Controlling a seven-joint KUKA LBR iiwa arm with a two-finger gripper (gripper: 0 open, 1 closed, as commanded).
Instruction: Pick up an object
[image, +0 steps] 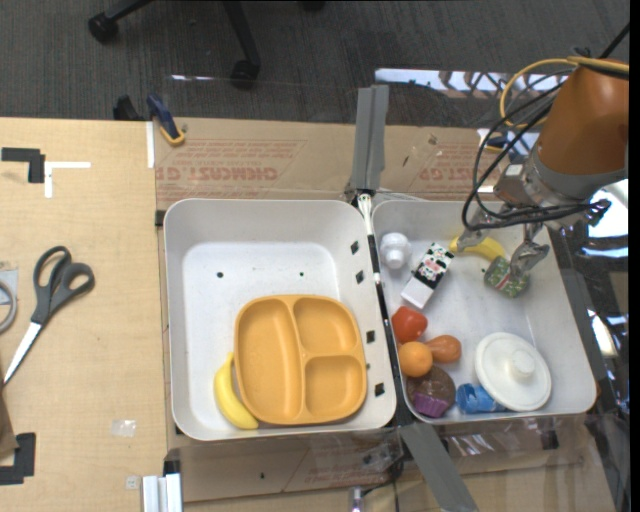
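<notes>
This looks like a lab or an office work room where a robot gets tested. A wood bench (80, 380) holds two white bins (190, 300) side by side, set on flat cardboard (260, 160) and joined with grey tape (370, 140). Scissors (45, 295) lie on the bench, and black tape marks (25, 160) are stuck to it. The floor is dark carpet (300, 50) with the wheeled legs of an office chair (180, 25) on it (not something you see in a kitchen). A big robot arm (590, 120) with loose cables (520, 95) leans over the right bin.
</notes>
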